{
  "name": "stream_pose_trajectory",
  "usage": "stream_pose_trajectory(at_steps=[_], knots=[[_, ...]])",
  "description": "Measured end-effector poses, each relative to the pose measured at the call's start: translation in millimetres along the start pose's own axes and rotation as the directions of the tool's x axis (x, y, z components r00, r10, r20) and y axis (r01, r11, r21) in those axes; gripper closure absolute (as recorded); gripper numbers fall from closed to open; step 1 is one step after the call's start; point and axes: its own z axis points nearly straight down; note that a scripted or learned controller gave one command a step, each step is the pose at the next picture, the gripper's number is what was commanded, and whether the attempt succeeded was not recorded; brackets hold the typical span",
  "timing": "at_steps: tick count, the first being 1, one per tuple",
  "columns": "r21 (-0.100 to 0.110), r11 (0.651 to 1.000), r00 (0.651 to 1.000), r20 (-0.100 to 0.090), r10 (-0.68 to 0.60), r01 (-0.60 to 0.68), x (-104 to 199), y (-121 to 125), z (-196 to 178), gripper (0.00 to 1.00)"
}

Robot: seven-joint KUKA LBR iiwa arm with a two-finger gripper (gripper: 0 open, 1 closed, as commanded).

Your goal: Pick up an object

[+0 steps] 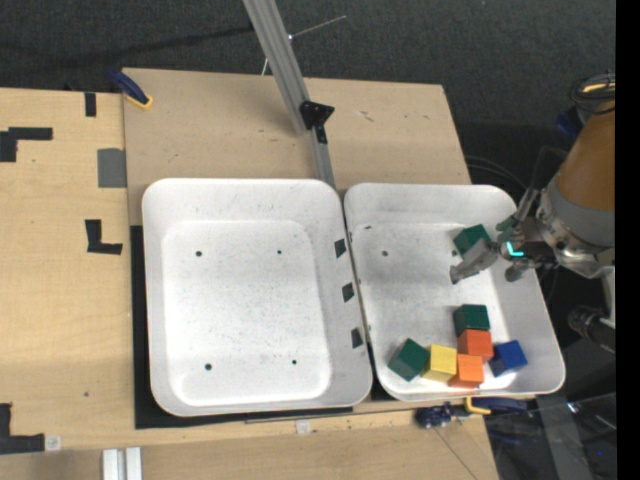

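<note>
- Camera view is showing my pincer (478, 258) reaching in from the right edge, over the upper part of the right bin (400, 213).
- A dark green block (470, 238) is sitting right at my fingers; whether I am gripping it, or how wide I am standing, I cannot tell.
- Lower in that bin, blocks are clustering: a green one (471, 318), orange ones (476, 344), a yellow one (443, 359), a blue one (509, 355), another green one (408, 358).
- The left bin (160, 268) is lying alongside.
</note>
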Motion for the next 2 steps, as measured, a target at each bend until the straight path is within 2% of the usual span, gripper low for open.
stream_pose_trajectory(at_steps=[1, 2], knots=[[-0.005, 1.000, 1.000, 0.001, -0.002, 0.002, 0.0, 0.8, -2.2, 0.00], [0.001, 1.000, 1.000, 0.000, 0.000, 0.000, -1.2, -9.7, 49.4, 0.00]])
